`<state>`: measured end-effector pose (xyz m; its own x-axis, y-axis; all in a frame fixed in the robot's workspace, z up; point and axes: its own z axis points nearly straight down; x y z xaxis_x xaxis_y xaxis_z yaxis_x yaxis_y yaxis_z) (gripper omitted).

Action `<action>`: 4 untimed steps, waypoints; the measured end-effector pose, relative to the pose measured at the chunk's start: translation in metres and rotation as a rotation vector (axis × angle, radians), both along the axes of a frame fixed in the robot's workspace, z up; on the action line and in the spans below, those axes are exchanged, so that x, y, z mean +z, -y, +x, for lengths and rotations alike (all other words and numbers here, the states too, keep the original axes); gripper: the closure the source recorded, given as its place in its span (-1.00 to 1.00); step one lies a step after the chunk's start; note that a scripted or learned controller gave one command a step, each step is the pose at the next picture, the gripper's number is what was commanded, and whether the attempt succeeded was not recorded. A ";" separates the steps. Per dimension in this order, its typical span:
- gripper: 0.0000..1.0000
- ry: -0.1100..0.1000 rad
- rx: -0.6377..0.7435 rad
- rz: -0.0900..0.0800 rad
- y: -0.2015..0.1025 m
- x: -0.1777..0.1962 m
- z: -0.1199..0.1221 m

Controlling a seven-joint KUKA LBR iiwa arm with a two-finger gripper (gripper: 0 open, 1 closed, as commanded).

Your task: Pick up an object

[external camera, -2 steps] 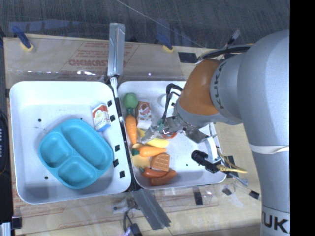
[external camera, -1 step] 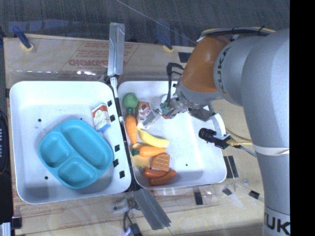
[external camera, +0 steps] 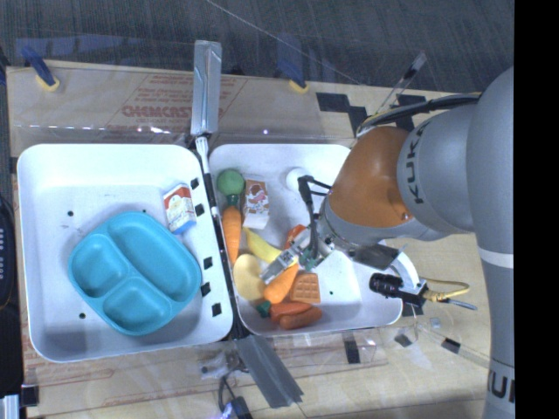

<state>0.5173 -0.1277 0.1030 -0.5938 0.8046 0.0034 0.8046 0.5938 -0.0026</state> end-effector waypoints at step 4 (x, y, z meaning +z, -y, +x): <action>-1.00 0.008 0.218 -0.001 -0.024 -0.009 0.046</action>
